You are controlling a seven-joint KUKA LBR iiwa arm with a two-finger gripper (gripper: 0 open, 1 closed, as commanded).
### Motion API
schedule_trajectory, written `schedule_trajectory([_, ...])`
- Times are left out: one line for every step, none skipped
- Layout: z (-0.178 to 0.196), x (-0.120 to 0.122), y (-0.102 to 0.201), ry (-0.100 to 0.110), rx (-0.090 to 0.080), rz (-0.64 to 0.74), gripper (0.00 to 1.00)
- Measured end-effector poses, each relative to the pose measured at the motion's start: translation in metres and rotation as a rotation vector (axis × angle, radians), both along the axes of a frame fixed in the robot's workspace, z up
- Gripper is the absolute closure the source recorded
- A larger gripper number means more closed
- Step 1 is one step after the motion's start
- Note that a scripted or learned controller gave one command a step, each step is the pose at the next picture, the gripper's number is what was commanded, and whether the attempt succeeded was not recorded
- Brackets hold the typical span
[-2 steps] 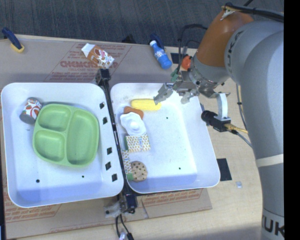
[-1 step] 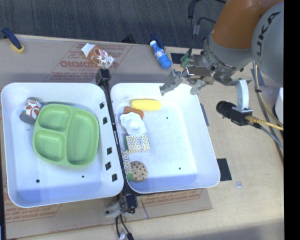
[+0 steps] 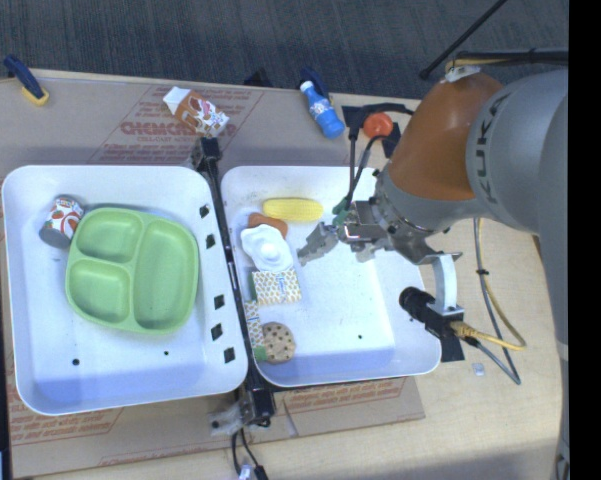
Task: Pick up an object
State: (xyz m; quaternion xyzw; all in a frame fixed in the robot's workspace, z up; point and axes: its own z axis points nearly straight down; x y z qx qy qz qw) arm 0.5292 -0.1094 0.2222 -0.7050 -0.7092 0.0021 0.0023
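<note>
My gripper [image 3: 316,242] hovers over the middle of the right bin [image 3: 380,348], pointing left, open with nothing between its fingers. Just left of it lies a white cup-like item [image 3: 266,247], with a small orange-brown piece [image 3: 256,222] behind that. A yellow corn-like object [image 3: 292,209] lies slightly above and left of the gripper. Lower down the bin's left side are a patterned square packet [image 3: 277,286] and a round cookie [image 3: 276,341].
The left bin [image 3: 40,368] holds a green divided plate [image 3: 133,266] and a small red-and-white can [image 3: 62,218] at its upper left. Behind the bins lie a snack packet [image 3: 195,111], a blue bottle [image 3: 323,110] and a blue clamp [image 3: 25,78]. Cables hang at the right.
</note>
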Motion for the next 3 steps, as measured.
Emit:
schedule_trajectory([-0.003,-0.053,0.069,-0.001,0.000,0.003,0.00])
schedule_trajectory([-0.006,0.029,0.038,-0.004,0.000,0.000,0.00])
schedule_trajectory([0.039,-0.029,0.111,-0.003,0.001,0.001,0.00])
